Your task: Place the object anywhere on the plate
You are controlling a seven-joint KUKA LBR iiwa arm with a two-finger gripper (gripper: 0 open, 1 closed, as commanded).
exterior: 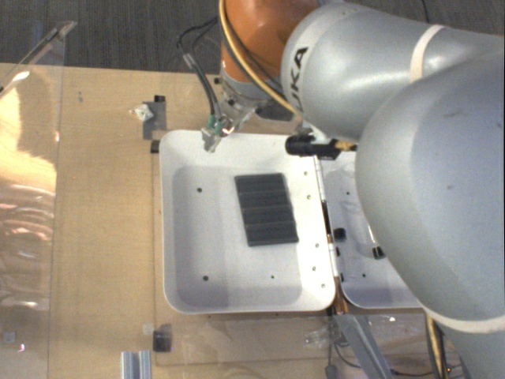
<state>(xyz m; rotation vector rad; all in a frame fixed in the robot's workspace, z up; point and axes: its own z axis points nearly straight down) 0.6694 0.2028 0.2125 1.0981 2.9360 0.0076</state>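
Plate [267,209] – a dark grey, ribbed rectangle – lies flat near the middle of the left bin [170,235], slightly tilted so its long sides lean toward the lower right of the frame. Nothing rests on its surface. The gripper [211,138] sits at the upper left corner of that bin, over the rim, well apart from the plate. It is small and partly in shadow, so whether it is spread or pressed together cannot be told, nor whether it carries anything. A greenish speck shows just above its tip, too small to identify.

The grey arm [410,133] fills the right side of the frame, with its orange band [260,14] at the top centre and black cables [201,73] looping down toward the wrist. Under the arm, part of the right bin [355,283] shows – its left rim touches the left bin's right rim. 2 small black blocks [158,109] stand on the wooden bench [95,212], 1 above the left bin's upper left corner and 1 below its lower left corner.
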